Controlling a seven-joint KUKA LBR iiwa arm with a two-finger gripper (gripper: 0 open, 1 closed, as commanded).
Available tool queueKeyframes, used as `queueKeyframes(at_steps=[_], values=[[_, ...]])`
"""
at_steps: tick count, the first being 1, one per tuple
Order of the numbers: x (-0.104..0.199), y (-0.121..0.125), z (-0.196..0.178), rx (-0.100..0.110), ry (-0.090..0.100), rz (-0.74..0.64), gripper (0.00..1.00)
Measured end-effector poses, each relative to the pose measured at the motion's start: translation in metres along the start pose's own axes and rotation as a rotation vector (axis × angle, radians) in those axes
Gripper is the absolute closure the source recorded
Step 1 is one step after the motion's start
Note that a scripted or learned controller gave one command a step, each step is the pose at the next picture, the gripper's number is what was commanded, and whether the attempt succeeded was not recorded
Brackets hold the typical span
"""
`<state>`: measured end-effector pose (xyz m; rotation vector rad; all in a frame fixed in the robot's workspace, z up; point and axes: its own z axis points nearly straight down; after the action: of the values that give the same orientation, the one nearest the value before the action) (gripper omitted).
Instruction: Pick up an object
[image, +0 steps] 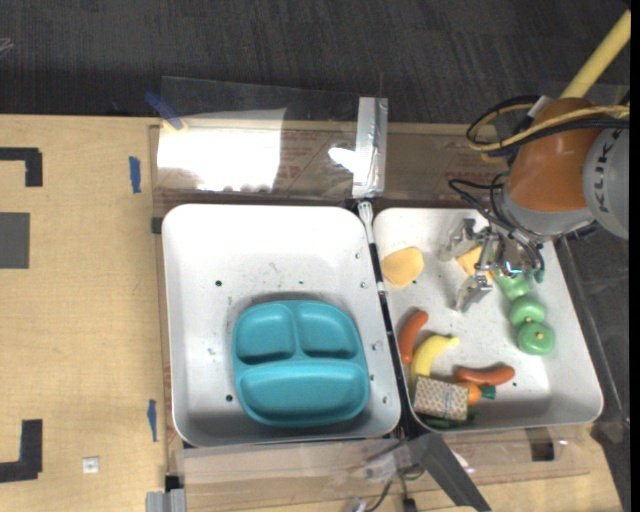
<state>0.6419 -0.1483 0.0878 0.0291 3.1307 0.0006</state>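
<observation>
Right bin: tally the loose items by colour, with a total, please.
Counting only what can be told apart in the right bin:
Green: 2, upper piece, lower piece
Yellow: 2, banana, wedge by the gripper
Orange-yellow: 1, round piece
Orange-red: 2
Tan: 1, speckled block
Total: 8

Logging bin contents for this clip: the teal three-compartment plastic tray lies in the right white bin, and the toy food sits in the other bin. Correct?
Not quite. The camera view shows the teal three-compartment plastic tray in the left white bin; the toy food, such as the yellow toy banana, sits in the other, right white bin.
</observation>
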Motion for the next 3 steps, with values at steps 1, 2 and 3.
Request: queueKeyframes(at_steps=[1, 2, 3], values=[[-0.025, -0.012, 0.0, -0.002, 0.014, -0.066, 0.0], [0.011, -0.072, 0.0, -0.005, 0.005, -0.134, 0.0], [-0.013, -0.074, 0.0, 0.001, 0.001, -0.238, 0.0]])
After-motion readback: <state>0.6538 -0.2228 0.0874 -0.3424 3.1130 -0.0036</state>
